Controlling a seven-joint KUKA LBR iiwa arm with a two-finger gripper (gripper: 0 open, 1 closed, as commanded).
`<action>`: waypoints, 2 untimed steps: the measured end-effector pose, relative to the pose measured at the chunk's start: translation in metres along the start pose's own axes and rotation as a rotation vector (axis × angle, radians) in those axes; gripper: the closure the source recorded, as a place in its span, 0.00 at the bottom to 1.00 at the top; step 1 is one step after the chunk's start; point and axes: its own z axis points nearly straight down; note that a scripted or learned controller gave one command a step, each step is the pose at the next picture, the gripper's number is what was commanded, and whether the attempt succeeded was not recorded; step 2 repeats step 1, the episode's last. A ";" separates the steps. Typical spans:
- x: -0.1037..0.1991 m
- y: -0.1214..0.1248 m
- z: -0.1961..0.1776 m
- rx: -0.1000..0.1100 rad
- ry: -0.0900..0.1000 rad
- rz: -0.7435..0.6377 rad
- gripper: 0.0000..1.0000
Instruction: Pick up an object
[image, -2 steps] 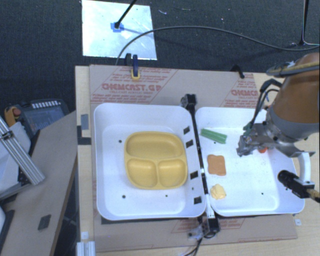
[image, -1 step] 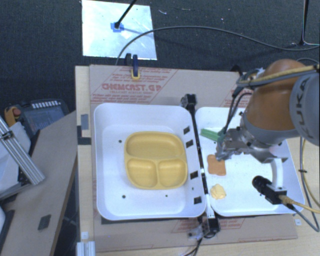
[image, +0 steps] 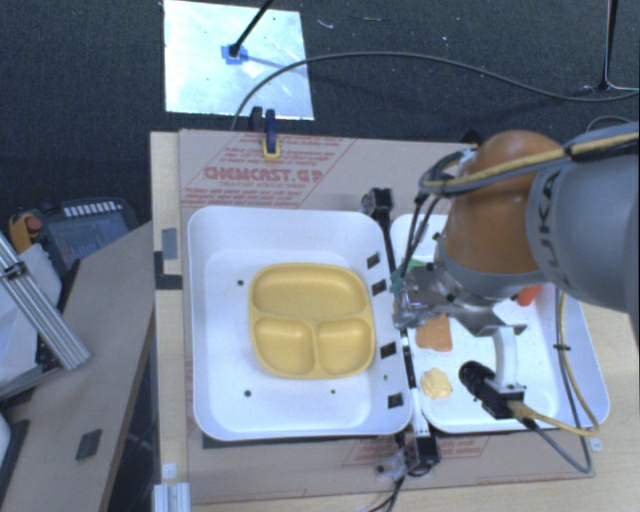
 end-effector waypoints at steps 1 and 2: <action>0.057 -0.006 0.005 0.000 0.000 -0.002 1.00; 0.057 -0.006 0.005 0.000 0.000 -0.002 1.00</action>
